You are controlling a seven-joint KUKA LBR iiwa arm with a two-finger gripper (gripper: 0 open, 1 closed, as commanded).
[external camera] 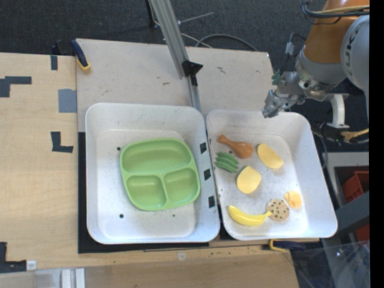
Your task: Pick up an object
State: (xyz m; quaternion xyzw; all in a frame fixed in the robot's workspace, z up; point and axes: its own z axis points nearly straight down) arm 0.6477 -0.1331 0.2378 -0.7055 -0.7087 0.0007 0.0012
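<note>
The right bin (312,161) holds several toy foods: a brown drumstick (235,146), a green bean bundle (227,162), two yellow lumps (270,156) (248,179), a banana (246,216), a cookie (278,209) and a small orange piece (293,199). My gripper (271,108) hangs over the far rim of that bin, above and to the right of the drumstick, with nothing seen between its fingers. The arm's orange band (336,26) sits at the upper right.
The left bin (96,161) bears a green three-compartment plate (159,173). A slanted metal post (171,32) stands behind the bins, ending at a black clamp (192,69). Cables lie on the dark floor at the back. Bare wooden benchtop (36,161) lies to the left.
</note>
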